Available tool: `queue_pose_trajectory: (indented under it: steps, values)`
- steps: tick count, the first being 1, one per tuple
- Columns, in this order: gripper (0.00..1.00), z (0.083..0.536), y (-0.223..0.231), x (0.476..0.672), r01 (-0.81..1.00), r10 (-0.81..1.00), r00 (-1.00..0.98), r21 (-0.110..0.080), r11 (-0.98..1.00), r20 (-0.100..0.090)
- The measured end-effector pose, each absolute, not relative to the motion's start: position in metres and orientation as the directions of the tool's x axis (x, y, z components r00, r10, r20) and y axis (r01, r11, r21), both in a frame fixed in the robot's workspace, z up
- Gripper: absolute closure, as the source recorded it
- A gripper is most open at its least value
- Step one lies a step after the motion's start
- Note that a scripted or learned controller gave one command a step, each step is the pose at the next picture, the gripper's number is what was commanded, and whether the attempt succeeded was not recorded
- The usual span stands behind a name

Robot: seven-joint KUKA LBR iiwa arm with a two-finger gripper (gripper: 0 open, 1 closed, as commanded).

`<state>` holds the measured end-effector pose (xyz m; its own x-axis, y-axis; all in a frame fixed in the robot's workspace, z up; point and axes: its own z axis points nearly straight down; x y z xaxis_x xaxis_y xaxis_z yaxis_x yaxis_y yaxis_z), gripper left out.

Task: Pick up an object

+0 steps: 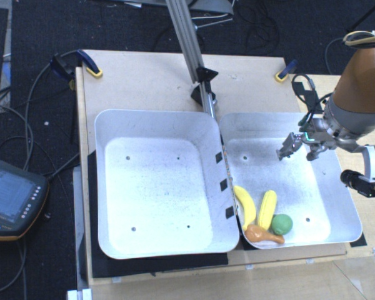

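Right bin (337,186) holds one yellow banana (245,204), one yellow corn cob (267,209), one green ball (282,224) and one orange carrot (262,234). Above them the gripper (299,147) hangs spread, grasping nothing.

Pale wooden bench (150,80) on dark, possibly carpeted floor (37,30) strewn with cables (19,114).

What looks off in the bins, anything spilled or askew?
Nothing spilled or damaged. All four toys are bunched in the right white bin's near-left corner: curved yellow banana, yellow corn cob, green ball, orange carrot-like piece against the rim. The tool hovers apart from them.
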<state>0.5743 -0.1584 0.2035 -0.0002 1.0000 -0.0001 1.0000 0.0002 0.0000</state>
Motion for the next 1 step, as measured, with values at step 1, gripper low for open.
queue_pose_trajectory:
  steps: [1]
  values:
    - [0.0, 0.2034, -0.1584, 0.5742, 1.0, 1.0, 0.0, 0.0, 0.0, 0.0]
